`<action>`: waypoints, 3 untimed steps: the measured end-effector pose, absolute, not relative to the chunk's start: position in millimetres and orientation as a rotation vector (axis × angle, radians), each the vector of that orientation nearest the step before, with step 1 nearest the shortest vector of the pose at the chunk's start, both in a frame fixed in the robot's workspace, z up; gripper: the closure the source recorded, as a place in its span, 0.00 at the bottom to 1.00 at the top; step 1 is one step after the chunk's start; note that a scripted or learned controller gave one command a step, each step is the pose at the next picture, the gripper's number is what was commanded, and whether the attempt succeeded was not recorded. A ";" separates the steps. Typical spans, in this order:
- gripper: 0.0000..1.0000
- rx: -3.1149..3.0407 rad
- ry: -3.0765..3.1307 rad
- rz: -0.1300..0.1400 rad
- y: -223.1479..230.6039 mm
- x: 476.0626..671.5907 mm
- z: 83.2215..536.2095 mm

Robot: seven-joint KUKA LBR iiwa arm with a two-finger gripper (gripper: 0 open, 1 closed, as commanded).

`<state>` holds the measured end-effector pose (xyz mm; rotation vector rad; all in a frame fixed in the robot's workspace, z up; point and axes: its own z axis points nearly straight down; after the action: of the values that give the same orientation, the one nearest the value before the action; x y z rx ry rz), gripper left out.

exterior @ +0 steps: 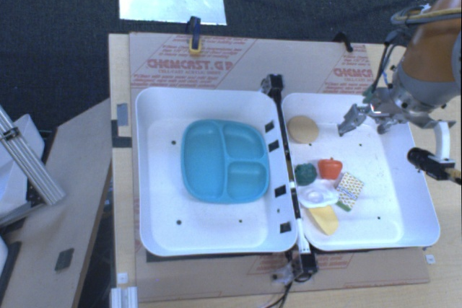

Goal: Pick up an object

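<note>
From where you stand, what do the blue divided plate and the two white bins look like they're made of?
The blue divided plate looks like moulded plastic with a smooth, matte finish: uniform colour, rounded compartment walls, no sharp glints. The left white bin and the right white bin look like thin formed plastic, slightly glossy, with soft rounded rims; painted metal can't be ruled out from this view.

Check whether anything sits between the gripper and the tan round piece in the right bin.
Nothing visible does. The gripper hangs over the right bin just right of the tan round piece, with bare white floor between them. The red piece and green piece lie nearer the camera, off that line.
</note>
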<state>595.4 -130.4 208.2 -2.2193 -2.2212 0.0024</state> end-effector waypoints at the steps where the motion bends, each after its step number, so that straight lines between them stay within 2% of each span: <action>1: 0.00 -2.219 -2.222 0.001 -126.3 598.8 165.2; 2: 0.00 -2.221 -2.221 0.001 -131.5 598.5 122.3; 3: 1.00 -2.224 -2.225 -0.003 -131.6 600.0 135.5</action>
<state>600.0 -131.6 135.5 -2.2241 -2.2247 -0.0033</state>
